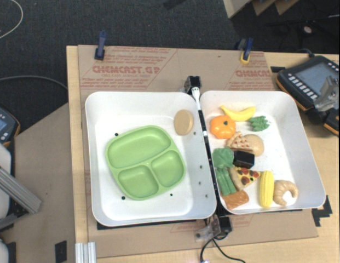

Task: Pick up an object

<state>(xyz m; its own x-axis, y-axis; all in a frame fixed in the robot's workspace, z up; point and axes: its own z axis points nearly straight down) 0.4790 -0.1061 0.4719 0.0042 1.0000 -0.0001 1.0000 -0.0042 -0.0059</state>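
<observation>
Cardboard (131, 64), brown and printed with red lettering, covers the tabletop (49, 130) and is pinned at the upper edge by two clamps (101, 44). On it sit two shallow glossy white bins with rounded corners, touching along the middle of the frame. The left bin (98, 114) holds a matte green divided tray (145, 161) with three compartments, tilted slightly, and a tan oval cookie (183, 122) lying just beyond the tray's upper right corner, near the bin's right wall. The right bin (293, 119) holds a cluster of toy foods crowded toward its left and lower side: a yellow banana (238, 113), an orange (222, 126), a green leafy piece (259, 123), a waffle-textured piece (243, 143), a small black block (243, 159), a pizza slice (245, 177), a yellow corn cob (265, 188) and a croissant (284, 190). A black handheld pendant (309, 84) rests at the right edge. No gripper is in the frame, so its state cannot be told.
</observation>
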